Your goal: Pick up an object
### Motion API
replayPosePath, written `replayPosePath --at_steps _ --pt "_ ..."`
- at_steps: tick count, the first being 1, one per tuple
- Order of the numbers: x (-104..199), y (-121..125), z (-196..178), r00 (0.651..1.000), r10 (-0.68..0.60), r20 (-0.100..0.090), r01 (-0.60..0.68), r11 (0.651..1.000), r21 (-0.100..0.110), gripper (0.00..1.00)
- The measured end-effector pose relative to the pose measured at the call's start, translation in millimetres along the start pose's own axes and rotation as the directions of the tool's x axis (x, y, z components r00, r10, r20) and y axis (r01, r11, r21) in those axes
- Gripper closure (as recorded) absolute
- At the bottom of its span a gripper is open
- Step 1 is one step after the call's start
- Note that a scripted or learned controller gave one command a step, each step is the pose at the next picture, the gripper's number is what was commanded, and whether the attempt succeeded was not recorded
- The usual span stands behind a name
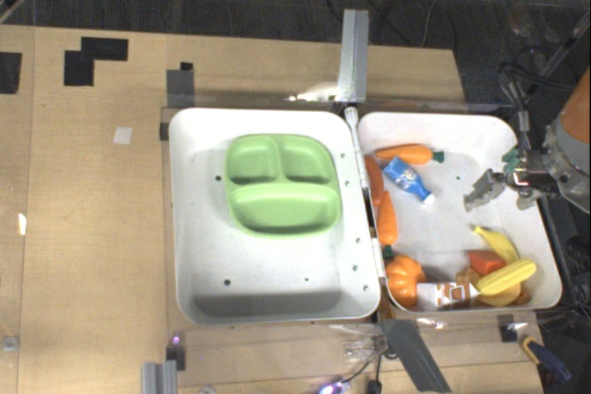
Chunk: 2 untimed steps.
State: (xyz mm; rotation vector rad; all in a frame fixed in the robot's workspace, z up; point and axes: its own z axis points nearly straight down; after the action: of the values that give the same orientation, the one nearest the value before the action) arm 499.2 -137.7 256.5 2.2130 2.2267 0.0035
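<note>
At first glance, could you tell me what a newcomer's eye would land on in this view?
The big green divided plate stands out first, lying alone in the middle of the left bin. Next comes the bright clutter in the right bin: carrots along its left wall, a blue packet near the top, and yellow bananas in the lower right corner. The gripper hangs over the bin's right part.

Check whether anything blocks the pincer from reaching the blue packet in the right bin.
Nothing visible does. The pincer hangs over bare bin floor, and only white floor lies between it and the blue packet to its left.
</note>
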Motion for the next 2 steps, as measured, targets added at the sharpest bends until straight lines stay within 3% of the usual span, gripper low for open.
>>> replayPosePath --at_steps 1,2 --pt "31.4 52.4 98.2 0.998 0.056 0.000 -0.056 0.998 0.001 0.00" --pt "43.2 123.1 167.9 0.997 0.080 0.000 -0.080 0.997 -0.009 0.00"
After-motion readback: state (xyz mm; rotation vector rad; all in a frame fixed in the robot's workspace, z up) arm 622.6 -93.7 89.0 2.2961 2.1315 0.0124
